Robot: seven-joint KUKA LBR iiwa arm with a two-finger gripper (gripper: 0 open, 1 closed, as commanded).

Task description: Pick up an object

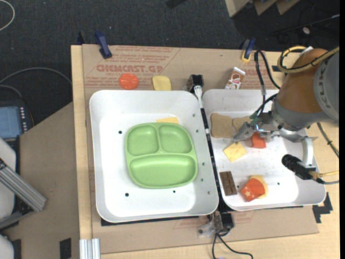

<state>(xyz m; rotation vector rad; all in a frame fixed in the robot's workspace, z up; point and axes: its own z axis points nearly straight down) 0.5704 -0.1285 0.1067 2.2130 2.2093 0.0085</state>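
In the right bin (302, 196), my gripper (249, 130) hangs low over the back half. It sits between a tan bread slice (220, 124) on its left and a small orange-red block (259, 141) just below it. A yellow cheese wedge (234, 152) lies a little in front of the gripper. Nearer the front lie a brown chocolate bar (228, 182) and a red-orange piece (253, 189). I see nothing lifted off the bin floor.
The left bin (108, 144) holds a green divided plate (160, 155) with a yellow piece (168, 120) behind it. An orange disc (128, 81), a yellow lump (161, 82) and a small carton (235, 79) lie on the board behind the bins. The arm's body (304, 99) covers the right bin's back right.
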